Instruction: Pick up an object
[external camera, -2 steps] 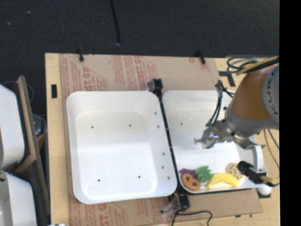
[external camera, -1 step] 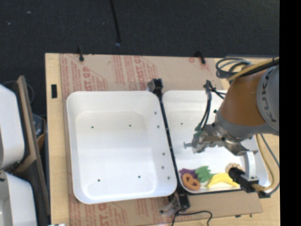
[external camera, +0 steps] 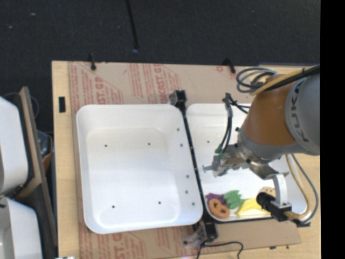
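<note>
Bench (external camera: 124,85): two white bins, left bin (external camera: 135,166) and right bin (external camera: 207,120). My gripper (external camera: 215,166) hangs over the right bin; grip state undeterminable. Near its front edge: pretzel (external camera: 218,208), green toy (external camera: 233,198), yellow toy (external camera: 250,206).

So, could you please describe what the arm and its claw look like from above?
The arm is a thick, rounded grey body with a broad orange band above the wrist and dark lettering on the grey shell. Black cables loop behind it and run down the wrist. The claw is small, grey metal, with a green spot.
</note>
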You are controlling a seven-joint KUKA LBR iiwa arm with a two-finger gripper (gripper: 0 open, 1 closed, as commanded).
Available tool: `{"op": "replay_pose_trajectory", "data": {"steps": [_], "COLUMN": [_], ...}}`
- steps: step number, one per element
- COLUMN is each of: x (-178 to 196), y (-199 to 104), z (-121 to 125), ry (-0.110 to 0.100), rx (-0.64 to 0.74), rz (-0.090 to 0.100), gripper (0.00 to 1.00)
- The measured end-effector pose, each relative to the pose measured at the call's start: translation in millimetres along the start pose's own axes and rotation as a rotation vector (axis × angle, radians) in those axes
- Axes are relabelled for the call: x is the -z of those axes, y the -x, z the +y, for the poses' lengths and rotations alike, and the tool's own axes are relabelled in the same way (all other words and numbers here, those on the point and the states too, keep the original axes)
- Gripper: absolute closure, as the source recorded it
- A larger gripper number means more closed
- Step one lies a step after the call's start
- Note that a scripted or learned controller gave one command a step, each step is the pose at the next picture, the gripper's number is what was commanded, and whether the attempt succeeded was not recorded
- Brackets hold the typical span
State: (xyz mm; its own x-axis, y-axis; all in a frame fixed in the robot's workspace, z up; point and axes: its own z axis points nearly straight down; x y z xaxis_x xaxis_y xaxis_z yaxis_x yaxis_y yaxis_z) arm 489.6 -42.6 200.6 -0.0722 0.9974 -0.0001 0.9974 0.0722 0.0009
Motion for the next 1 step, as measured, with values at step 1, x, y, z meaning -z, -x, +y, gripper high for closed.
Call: {"op": "replay_pose_trajectory", "data": {"steps": [1], "x": [0.0], "y": [0.5], "z": [-0.1], "ry": [0.0], "rx": [-0.002], "rz": [0.0], "gripper": [0.0]}}
